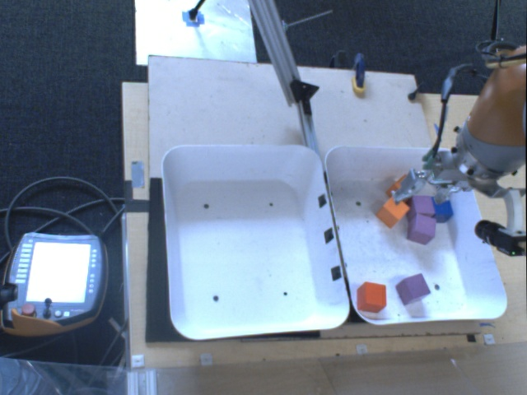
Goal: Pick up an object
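My gripper point(418, 186) hangs over the far part of the right bin point(486, 303), above a cluster of blocks point(416, 216). Two more blocks point(392, 293) lie near that bin's front edge. The left bin point(189, 220) sits just beside it, with a pendant point(53, 282) well to its left.

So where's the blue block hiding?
The blue block sits in the right bin, near its far right side, tucked beside the purple blocks under the gripper.
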{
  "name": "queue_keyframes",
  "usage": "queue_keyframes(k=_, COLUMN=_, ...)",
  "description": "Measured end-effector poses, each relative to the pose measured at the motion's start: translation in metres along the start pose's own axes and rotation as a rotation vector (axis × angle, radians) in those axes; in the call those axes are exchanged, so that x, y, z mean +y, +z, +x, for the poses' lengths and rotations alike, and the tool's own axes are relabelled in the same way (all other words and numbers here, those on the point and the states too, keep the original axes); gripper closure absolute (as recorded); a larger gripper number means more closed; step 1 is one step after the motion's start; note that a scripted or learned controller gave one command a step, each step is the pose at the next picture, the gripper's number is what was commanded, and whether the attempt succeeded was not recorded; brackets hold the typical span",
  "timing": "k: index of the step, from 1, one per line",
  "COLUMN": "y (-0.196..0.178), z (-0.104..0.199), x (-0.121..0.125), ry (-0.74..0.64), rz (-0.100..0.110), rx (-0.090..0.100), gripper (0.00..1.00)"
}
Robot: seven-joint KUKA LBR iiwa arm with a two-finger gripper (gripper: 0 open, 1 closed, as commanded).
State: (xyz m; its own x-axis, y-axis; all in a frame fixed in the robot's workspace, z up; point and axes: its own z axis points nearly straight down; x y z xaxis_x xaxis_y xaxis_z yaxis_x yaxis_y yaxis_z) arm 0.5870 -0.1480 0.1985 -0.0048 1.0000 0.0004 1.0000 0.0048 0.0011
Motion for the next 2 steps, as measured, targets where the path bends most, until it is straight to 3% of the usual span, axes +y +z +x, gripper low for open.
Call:
queue_keyframes(k=1, y=0.000, z=0.000, x=0.000, ry=0.001, rz=0.000, rx=0.000, gripper=0.00)
queue_keyframes(k=2, y=0.062, z=-0.002, x=-0.004, ry=0.003, rz=0.006, rx=0.000, gripper=0.00)
